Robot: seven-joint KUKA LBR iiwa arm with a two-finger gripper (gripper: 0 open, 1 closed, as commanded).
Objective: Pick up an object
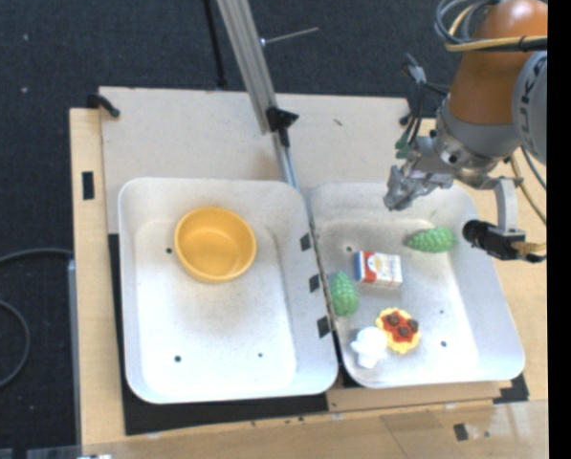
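Observation:
My gripper (400, 197) hangs over the far edge of the right bin (486, 333), with nothing visible between its fingers. Below it in that bin lie a green bumpy object (430, 240), a small red and white carton (378, 269), a second green object (342, 293) by the left wall, a yellow piece with red spots (398, 330) and a white lump (368, 346). The gripper is up and to the left of the first green object and apart from it.
The left bin (151, 352) holds a yellow bowl (215, 243). A slanted metal pole (252, 65) rises at the back between the bins. A black cable fitting (491, 237) juts over the right bin's right side.

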